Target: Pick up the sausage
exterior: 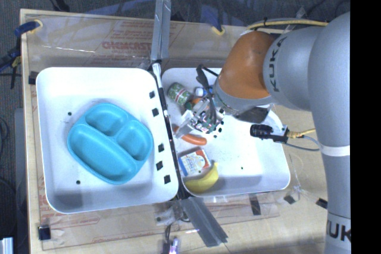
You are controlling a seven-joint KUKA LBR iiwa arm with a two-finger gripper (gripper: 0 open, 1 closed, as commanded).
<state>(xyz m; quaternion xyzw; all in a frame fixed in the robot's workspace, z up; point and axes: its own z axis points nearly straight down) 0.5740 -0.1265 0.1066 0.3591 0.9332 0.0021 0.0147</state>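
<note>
With the hand (204, 118) poised just above the small orange-red sausage (193, 140) in the right white bin (271, 157) (aperture cannot be determined), the approach step is underway; descent and closure presumably remain.

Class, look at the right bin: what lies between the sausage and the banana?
In the camera view, a small carton lies between the sausage and the banana, its lower edge against the banana.
</note>
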